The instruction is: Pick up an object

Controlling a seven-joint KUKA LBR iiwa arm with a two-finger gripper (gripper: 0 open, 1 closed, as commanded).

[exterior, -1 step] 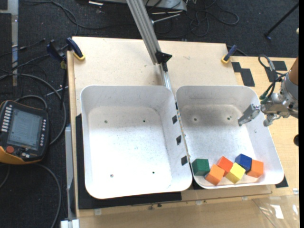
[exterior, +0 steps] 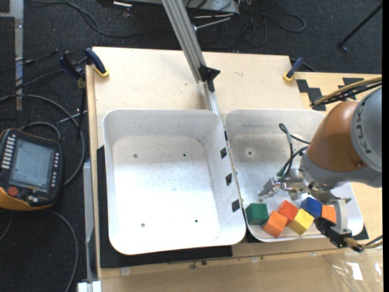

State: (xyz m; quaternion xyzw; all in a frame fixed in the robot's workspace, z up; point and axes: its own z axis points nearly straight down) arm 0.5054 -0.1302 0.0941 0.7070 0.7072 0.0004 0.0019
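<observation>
Hovering over the right bin (exterior: pixel 255 129) — hand (exterior: pixel 281 187) low above the blocks.
Fingers' state impossible to tell; lying below — green cube (exterior: pixel 256 213), orange cube (exterior: pixel 276 224), yellow cube (exterior: pixel 301 222).

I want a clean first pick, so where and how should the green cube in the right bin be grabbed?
Grip the green cube across its two flat side faces, coming straight down from above. It sits at the left end of the cluster with open floor behind it, but the right bin wall and an orange cube crowd it, so align the end effector carefully.
</observation>
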